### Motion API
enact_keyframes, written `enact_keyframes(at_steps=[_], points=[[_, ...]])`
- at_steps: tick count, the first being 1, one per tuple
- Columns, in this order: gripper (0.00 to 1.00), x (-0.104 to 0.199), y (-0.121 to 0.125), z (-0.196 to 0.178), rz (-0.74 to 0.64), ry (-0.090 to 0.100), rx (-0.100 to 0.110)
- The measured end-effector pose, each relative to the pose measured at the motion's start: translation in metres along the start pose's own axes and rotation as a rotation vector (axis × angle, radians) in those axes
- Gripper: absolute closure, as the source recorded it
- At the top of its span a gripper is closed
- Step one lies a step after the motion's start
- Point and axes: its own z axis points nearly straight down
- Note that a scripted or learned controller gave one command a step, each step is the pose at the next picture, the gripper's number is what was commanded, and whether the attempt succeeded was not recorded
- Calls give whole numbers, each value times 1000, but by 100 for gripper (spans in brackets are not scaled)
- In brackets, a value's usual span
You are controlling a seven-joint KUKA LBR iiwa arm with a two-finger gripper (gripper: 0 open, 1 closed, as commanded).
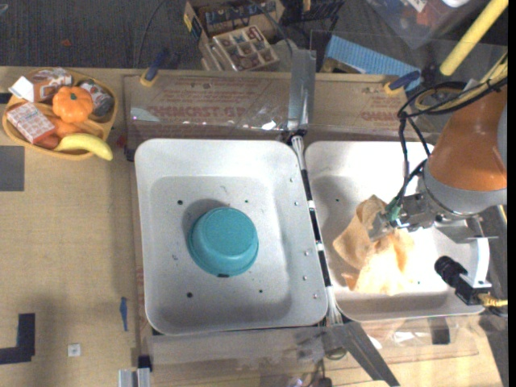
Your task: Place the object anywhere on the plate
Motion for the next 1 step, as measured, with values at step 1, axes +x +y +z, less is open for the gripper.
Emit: enact_keyframes(at_steps=[1], points=[[100,-1,1,-40,0,-1,0]])
